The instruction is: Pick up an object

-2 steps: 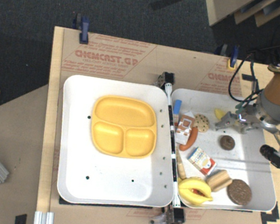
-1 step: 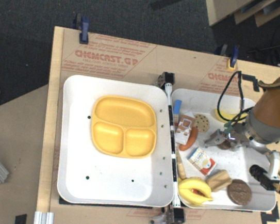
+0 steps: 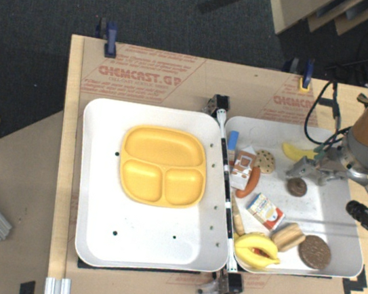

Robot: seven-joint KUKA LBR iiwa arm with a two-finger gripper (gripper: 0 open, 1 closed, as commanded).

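I'm reaching in from the right w/ my gripper (image 3: 301, 173) hanging low over the right bin (image 3: 355, 237), near its back. Fingers are spreading open, nothing btwn them. A small brown round piece (image 3: 296, 187) is sitting just below the fingertips, on the bin floor. Yellow banana (image 3: 297, 152) is lying just behind the gripper. Further left: a cookie (image 3: 265, 162), a hot dog (image 3: 252, 180) and a small carton (image 3: 265, 211). Near the front: a bread roll (image 3: 287, 236), a dark brown disc (image 3: 315, 251) and a yellow taco-like toy (image 3: 256, 250). Left bin (image 3: 91, 218) is holding a yellow divided plate (image 3: 163, 166).
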